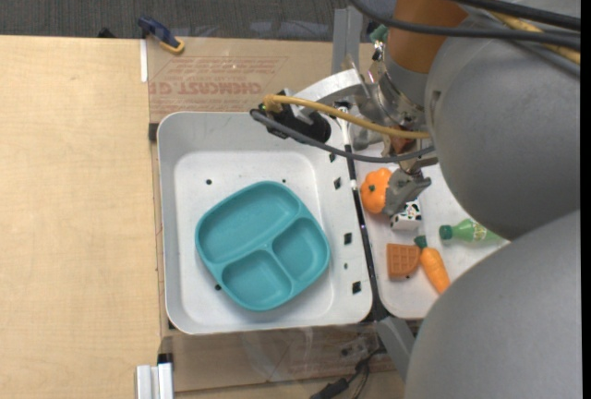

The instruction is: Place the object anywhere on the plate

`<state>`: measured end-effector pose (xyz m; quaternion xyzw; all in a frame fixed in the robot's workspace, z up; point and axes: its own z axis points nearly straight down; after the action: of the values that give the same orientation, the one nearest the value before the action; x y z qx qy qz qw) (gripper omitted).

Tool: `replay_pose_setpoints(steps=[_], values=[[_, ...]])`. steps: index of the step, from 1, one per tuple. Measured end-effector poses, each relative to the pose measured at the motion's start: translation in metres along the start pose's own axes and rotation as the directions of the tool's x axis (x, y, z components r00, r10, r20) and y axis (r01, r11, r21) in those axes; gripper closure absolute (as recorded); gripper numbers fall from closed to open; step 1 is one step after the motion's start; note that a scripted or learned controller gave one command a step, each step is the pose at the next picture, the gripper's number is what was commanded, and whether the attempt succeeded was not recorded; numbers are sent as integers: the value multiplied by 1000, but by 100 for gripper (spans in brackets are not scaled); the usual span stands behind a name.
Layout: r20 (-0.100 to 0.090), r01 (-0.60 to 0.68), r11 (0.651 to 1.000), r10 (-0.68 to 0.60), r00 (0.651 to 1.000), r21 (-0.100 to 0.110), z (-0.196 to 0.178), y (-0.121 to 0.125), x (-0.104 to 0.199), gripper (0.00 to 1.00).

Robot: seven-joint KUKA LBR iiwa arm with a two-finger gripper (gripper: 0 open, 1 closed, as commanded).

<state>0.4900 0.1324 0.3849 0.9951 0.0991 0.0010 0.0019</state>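
Pumpkin point(374, 191), small and orange, sat in right bin point(462, 282), touching gripper point(403, 194) at its right side. Couldn't tell the gripper's state. Teal plate point(263, 245) lay in left bin point(185, 203). Nearby: carrot point(433, 269), waffle point(401, 260), die point(405, 216), green bottle point(464, 232).

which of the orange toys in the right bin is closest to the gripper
The round orange pumpkin: it sits right against the gripper. The waffle and the carrot lie farther toward the bin's near edge.
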Motion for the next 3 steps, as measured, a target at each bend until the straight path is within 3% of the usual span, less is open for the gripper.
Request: replay_pose_setpoints(steps=[1, 2, 3], values=[[-1, -3, 1000, 3, 1000, -4, -9, 1, 1, 100], [0, -1, 1000, 1, 1000, 1, 25, -76, 28, 100], [5, 2, 1000, -2, 1000, 1, 131, -97, 9, 100]])
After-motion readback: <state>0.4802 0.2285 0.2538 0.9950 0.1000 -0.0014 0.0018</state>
